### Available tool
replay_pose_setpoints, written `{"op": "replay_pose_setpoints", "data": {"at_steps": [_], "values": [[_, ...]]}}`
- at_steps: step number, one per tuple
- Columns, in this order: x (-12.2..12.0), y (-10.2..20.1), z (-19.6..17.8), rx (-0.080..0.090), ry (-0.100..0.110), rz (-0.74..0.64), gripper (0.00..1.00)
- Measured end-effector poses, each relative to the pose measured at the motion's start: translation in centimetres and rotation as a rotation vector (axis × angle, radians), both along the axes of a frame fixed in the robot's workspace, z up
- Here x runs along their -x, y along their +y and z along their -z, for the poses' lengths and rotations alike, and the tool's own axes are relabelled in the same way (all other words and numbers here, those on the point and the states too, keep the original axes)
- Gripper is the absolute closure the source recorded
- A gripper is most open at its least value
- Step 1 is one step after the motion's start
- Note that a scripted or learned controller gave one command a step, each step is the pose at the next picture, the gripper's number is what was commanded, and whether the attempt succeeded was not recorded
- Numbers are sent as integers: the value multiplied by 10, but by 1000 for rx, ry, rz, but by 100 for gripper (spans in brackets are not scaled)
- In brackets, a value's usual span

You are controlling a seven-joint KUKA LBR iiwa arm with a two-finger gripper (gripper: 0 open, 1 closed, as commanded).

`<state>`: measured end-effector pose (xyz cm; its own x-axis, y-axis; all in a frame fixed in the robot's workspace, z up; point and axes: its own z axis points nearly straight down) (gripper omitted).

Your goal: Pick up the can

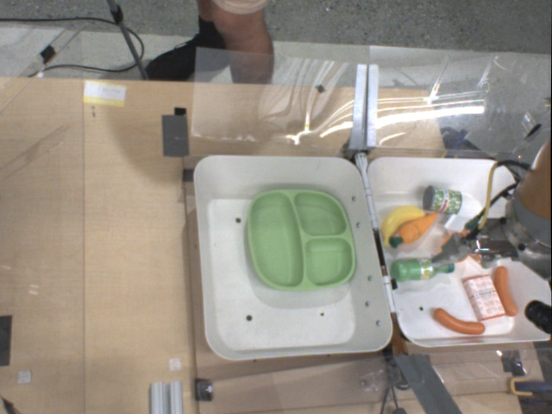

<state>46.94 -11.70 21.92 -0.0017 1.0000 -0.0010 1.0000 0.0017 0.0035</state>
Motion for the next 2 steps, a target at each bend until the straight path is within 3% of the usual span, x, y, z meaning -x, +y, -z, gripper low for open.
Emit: {"op": "replay_pose_setpoints", "data": {"at_steps": [1,2], "values": [[-50,-36,-2,-1,-1,290,0],[-141,-48,3,0,-2,267,0]]}}
